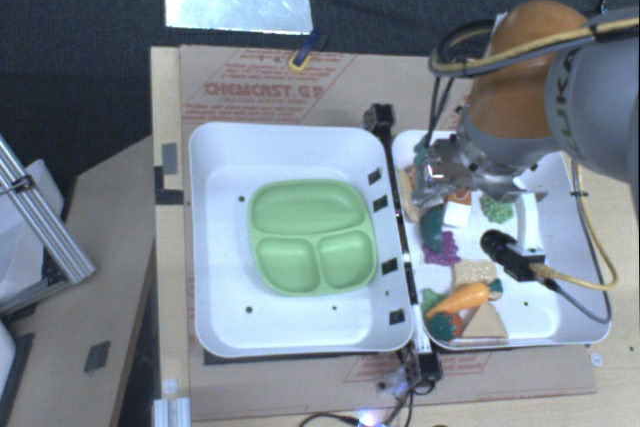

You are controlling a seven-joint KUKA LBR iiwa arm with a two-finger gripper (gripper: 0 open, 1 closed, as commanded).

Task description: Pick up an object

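Your tool [436, 183] hangs low over the right bin [566, 315], just above a teal toy [433, 230]; you cannot tell its state.

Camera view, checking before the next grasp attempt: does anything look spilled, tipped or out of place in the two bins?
Nothing stands out. The green three-compartment plastic tray lies flat in the left white bin, slightly rotated. Small toy foods, including an orange carrot and a purple piece, sit jumbled inside the right white bin, none over its rim.
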